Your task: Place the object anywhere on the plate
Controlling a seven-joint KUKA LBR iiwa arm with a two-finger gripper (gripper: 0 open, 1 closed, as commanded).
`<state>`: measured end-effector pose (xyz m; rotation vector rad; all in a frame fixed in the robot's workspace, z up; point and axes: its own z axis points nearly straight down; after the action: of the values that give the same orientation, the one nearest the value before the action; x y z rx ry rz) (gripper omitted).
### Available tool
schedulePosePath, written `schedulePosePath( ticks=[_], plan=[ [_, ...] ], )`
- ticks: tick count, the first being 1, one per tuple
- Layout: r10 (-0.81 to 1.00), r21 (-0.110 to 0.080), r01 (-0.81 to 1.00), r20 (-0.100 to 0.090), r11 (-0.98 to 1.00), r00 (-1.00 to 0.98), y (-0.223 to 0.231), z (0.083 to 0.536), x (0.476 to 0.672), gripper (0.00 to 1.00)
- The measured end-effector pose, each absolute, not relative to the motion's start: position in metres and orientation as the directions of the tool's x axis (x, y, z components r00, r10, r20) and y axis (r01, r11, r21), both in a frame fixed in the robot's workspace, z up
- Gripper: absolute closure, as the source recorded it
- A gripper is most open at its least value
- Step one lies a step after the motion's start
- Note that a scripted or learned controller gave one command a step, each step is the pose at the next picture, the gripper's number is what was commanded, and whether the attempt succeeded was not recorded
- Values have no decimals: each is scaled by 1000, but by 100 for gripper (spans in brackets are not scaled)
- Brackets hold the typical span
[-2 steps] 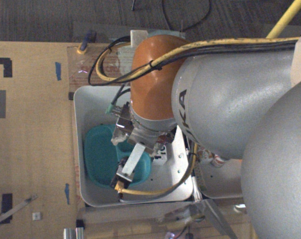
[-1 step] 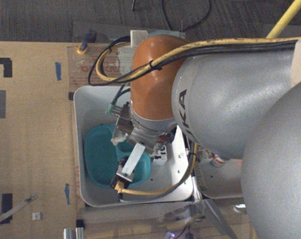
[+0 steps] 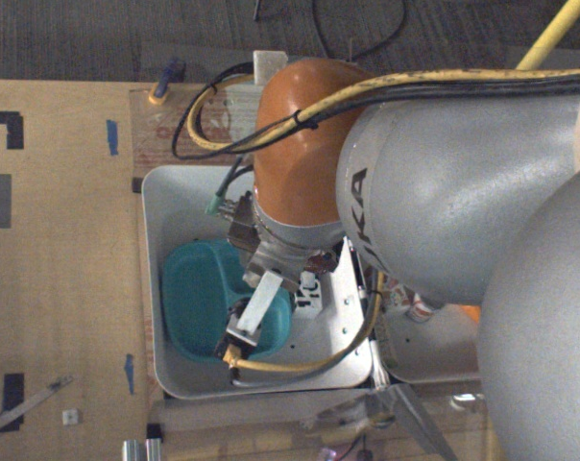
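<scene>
A teal plate [image 3: 199, 296] lies in the left white bin [image 3: 152, 248], toward its left side. My gripper [image 3: 271, 275] hangs below the orange wrist band, over the right part of the plate, and the wrist hides most of it. What, if anything, it carries is hidden under the wrist. The plate's right edge is covered by the arm.
The grey arm covers most of the right bin [image 3: 434, 349]. A small red-and-white thing [image 3: 420, 305] and a bit of orange [image 3: 469, 313] peek out there from under the arm. Bare wooden bench [image 3: 60, 286] lies left of the bins.
</scene>
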<state>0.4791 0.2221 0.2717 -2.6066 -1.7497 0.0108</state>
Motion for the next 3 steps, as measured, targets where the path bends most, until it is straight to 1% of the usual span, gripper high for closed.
schedulePosePath(
  ticks=[1,2,3],
  plan=[
    [780,0,780,-1,-626,626,202,289,569,100],
    [784,0,784,-2,-621,621,205,299,569,100],
    [900,0,900,0,-436,436,228,324,633,100]
  ],
)
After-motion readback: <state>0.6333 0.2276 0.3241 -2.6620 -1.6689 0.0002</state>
